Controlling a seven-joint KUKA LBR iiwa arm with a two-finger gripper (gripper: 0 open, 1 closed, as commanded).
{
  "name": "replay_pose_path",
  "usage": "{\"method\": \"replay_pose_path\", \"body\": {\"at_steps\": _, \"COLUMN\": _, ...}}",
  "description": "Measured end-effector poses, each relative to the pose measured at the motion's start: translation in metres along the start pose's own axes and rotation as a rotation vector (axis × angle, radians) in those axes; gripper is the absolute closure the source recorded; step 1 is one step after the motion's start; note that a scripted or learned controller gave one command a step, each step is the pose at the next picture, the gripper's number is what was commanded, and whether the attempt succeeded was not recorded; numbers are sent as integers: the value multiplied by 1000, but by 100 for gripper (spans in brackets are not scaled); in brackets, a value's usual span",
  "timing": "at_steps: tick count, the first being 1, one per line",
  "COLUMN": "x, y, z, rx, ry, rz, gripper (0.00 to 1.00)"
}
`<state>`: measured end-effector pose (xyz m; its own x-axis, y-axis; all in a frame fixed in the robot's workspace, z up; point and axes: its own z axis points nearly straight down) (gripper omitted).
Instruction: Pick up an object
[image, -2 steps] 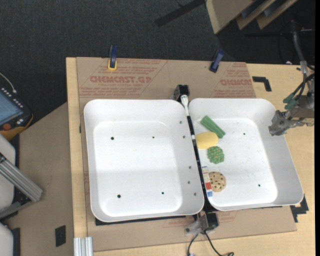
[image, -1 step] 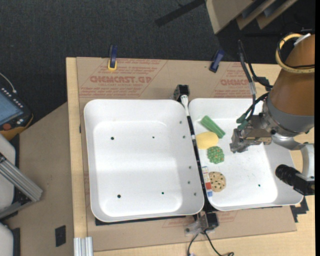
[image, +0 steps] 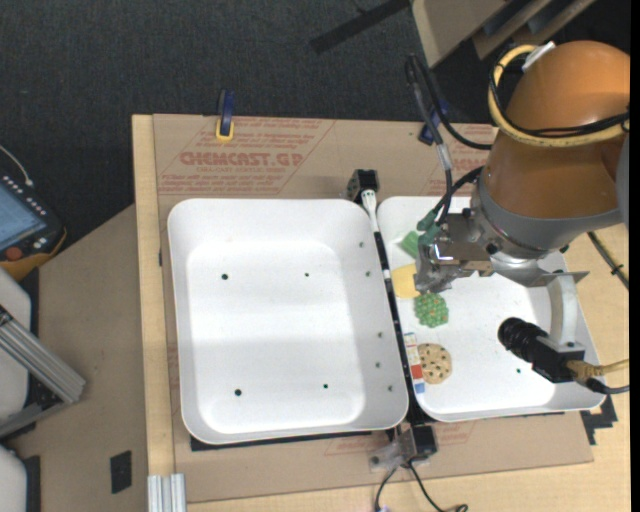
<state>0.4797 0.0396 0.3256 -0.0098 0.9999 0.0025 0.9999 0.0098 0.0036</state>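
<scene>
Gripper (image: 437, 268) is hanging just right of a small yellow rectangular block (image: 403, 281), likely lining up on the bumpy green lump (image: 431, 310) lying just below-right of that block; how wide it is gaping, I cannot tell. The shallow white plastic bin (image: 500, 392) holding that block is resting on printed brown cardboard (image: 250, 150), with dark carpet (image: 150, 60) beyond.

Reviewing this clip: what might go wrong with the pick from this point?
1. The gripper hangs over a tight cluster in the right bin: a yellow piece, a green bumpy toy and a green scrap. Coming down, it may push them apart rather than catch one.
2. The yellow piece lies by the bin's left wall, so a descent there might strike the wall.
3. The cookie lies flat and looks hard to pinch.
</scene>
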Motion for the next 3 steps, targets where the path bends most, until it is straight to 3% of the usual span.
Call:
{"method": "replay_pose_path", "body": {"at_steps": 1, "x": 37, "y": 40, "z": 0, "rx": -1, "ry": -2, "rz": 5, "gripper": 100}}
{"method": "replay_pose_path", "body": {"at_steps": 2, "x": 94, "y": 16, "z": -116, "rx": -11, "ry": 3, "rz": 1, "gripper": 100}}
{"method": "replay_pose_path", "body": {"at_steps": 3, "x": 145, "y": 1, "z": -168, "rx": -4, "ry": 1, "rz": 3, "gripper": 100}}
